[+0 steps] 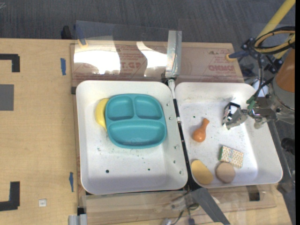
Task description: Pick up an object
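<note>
Objects for picking, all loose in the right bin: orange pear-shaped toy near the bin's middle left, patterned sponge-like block toward the lower right, tan round ball just below that block, yellow-orange rounded piece at the lower left corner. None lifted, none between fingers.

End effector low over the right bin's upper middle, reaching in from the right, apart from the orange toy and well above the block in the frame. Nothing visibly gripped. Finger spacing too small and glare-muddled to read: cannot tell whether spread or closed.

Step in hand, as a judgement: approach, before any grasp, with no target yet committed. Nearest candidate probably the orange toy, to the end effector's left and slightly lower in the frame.

Next move likely calls for: sideways travel to centre over one chosen item, fingers set across its narrow part, then descent to the bin floor and closure.

Further out: left bin with a teal divided plate resting partly over a yellow item. Both bins side by side on the counter.
</note>
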### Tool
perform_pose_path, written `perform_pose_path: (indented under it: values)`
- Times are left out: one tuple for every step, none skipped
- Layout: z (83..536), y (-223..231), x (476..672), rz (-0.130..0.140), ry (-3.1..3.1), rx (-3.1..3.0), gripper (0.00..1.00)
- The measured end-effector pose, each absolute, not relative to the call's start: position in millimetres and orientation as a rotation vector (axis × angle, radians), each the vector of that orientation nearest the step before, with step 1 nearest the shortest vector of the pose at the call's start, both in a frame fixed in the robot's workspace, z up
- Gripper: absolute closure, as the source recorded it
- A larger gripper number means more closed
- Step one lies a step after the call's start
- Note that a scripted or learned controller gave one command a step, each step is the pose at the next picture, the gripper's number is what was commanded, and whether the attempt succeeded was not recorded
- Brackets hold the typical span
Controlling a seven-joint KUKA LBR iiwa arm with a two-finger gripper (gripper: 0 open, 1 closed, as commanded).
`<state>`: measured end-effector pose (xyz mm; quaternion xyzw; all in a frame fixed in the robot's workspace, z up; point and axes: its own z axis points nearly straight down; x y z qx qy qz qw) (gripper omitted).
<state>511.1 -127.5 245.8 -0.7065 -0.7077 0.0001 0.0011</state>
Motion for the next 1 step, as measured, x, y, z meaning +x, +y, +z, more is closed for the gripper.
perform_pose_path:
  values:
    - [146.5, -151.4, 571.3, 0.011, -2.111, -2.316, 0.0]
